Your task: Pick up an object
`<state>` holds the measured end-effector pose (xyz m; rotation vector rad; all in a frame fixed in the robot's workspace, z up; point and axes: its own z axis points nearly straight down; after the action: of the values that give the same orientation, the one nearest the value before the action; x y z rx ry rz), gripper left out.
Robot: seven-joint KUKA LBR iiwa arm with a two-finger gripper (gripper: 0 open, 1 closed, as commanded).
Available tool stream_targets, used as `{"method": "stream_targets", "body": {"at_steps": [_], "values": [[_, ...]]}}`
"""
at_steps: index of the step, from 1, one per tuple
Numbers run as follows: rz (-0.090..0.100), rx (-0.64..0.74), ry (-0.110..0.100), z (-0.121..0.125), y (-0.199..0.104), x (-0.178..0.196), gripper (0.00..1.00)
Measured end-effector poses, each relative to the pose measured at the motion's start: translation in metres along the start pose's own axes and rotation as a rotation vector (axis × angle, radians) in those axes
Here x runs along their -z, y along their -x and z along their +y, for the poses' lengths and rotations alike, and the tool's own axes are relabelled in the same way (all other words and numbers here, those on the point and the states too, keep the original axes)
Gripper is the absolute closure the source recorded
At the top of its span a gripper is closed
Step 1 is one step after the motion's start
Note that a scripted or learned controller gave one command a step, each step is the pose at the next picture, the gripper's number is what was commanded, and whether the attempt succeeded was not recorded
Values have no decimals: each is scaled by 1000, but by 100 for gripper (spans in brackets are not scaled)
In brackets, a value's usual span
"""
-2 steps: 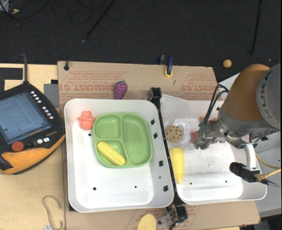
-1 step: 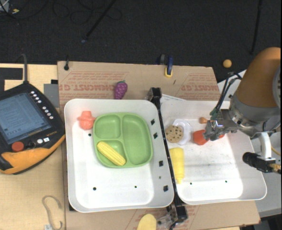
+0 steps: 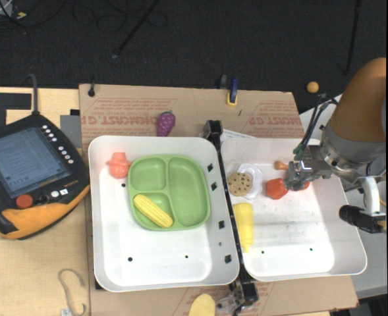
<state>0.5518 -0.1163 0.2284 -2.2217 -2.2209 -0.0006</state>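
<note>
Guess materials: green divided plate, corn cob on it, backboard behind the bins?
Green plate: likely molded plastic, smooth, uniform colour with a soft sheen.
Corn cob: probably toy plastic, glossy yellow.
Backboard: cardboard, matte brown, printed lettering.

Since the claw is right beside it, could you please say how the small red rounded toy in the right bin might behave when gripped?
The small red rounded toy looks smooth, so it may slip. Its round shape suggests it could roll across the right white bin. It is probably light.
</note>
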Motion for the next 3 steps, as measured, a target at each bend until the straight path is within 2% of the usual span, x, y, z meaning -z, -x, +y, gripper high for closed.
{"method": "stream_targets", "body": {"at_steps": [3], "values": [[2,5,-1,46,-160,14,100]]}}
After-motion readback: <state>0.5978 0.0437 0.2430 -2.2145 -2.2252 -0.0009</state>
